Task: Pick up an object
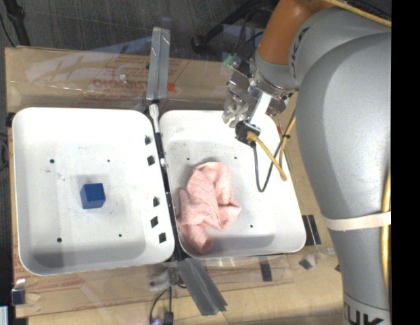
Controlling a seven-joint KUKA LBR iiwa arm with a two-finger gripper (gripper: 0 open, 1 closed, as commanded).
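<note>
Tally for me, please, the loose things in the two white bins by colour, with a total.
Blue: 1, the blue cube in the left bin.
Pink: 1, the pink cloth in the right bin.
Total: 2.

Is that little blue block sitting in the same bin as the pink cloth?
No, the blue block lies alone in the left bin, while the pink cloth is crumpled in the right bin.

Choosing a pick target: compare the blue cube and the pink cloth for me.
The blue cube is small, rigid and sharp-edged; the pink cloth is much larger, soft and crumpled. The cube sits in the left bin, the cloth in the right bin, nearer the gripper. Both lie on a bin floor, apart from the gripper.
</note>
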